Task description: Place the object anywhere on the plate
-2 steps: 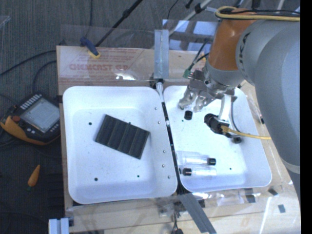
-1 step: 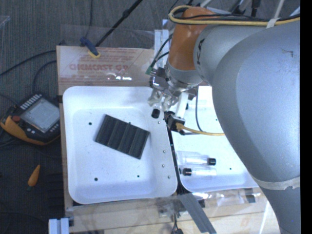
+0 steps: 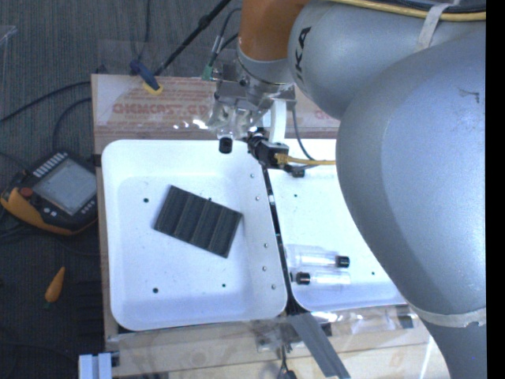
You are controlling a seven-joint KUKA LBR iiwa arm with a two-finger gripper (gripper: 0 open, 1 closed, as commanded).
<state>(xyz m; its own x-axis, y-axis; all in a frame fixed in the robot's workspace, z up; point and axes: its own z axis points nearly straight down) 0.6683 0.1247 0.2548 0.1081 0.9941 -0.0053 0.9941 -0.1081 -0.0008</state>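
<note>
Even, fairly bright overhead light. The white bins [image 3: 126,204] are near overexposure, their rims washed out. Specular glare marks the plastic film [image 3: 170,109] at upper centre and the clear tubes [image 3: 316,265] at lower right. The arm [image 3: 410,148] fills the right of the frame, soft and out of focus, shaded along its lower edge. The dark plate [image 3: 197,220] casts almost no shadow. Floor at left is dim and slightly grainy.

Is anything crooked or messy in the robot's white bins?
The dark ribbed rectangular plate lies tilted in the left white bin, not square with its walls. Two clear tubes with black caps lie loose in the right white bin. Nothing looks spilled.
</note>
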